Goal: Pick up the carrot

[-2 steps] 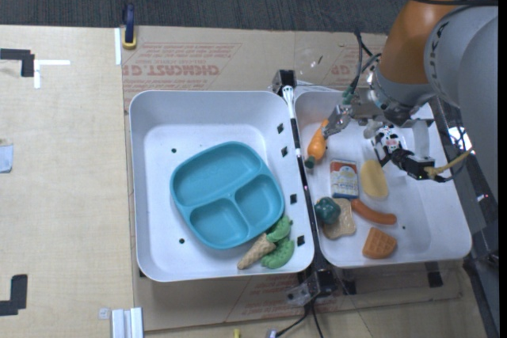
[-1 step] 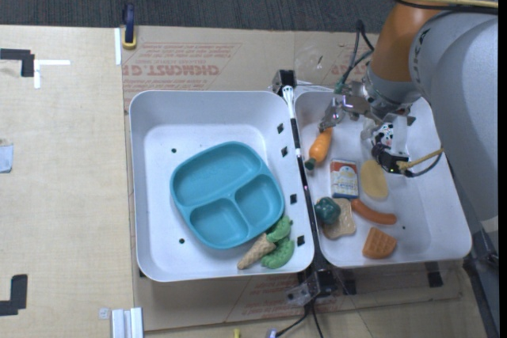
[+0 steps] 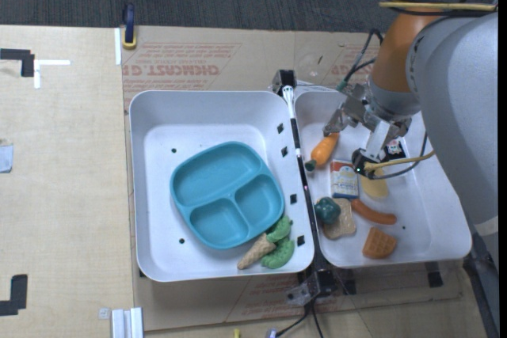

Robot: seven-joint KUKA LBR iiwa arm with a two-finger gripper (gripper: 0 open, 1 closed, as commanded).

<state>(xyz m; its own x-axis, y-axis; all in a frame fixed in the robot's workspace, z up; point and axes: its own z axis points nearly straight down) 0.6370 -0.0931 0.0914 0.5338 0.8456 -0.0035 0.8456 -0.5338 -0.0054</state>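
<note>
The carrot, orange with a small green end, lies tilted in the right bin near its left wall. My gripper hangs just to the carrot's right and slightly above it. Its dark fingers stand open, one toward the bin's back and one toward its middle. The carrot is beside the fingers, not between them. The grey arm with its orange band covers the bin's far right corner.
In the right bin a small white and blue box, a teal lump, a bread slice, a sausage and an orange waffle piece lie in front of the carrot. The left bin holds a blue divided plate, green pieces and a beige cone.
</note>
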